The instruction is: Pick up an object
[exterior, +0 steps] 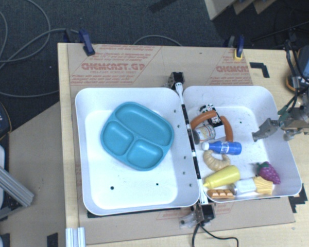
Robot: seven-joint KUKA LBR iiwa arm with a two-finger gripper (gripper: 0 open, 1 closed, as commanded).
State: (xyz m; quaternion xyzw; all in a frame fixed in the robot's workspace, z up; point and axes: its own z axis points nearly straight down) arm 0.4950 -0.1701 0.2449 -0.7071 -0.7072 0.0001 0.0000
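Note:
The right bin (pixel 268 99) holds a cluster of toy food along its left and front sides. There is a curved orange sausage (pixel 212 118), a small jar (pixel 206 133), a blue and white bottle (pixel 224 147), a beige curved piece (pixel 215 161) and a yellow bottle (pixel 222 177). Purple grapes (pixel 268 172) and a corn cob (pixel 263 185) lie near the front right corner. My gripper (pixel 278 126) hangs over the right side of this bin, above bare floor, right of the blue bottle and apart from every object.
A blue divided plate (pixel 138 136) lies in the left bin (pixel 92 189). A small black and white toy (pixel 208 109) sits at the back of the right bin. Blue clamps (pixel 85 41) hold the board at the back. Cables run on the floor to the left.

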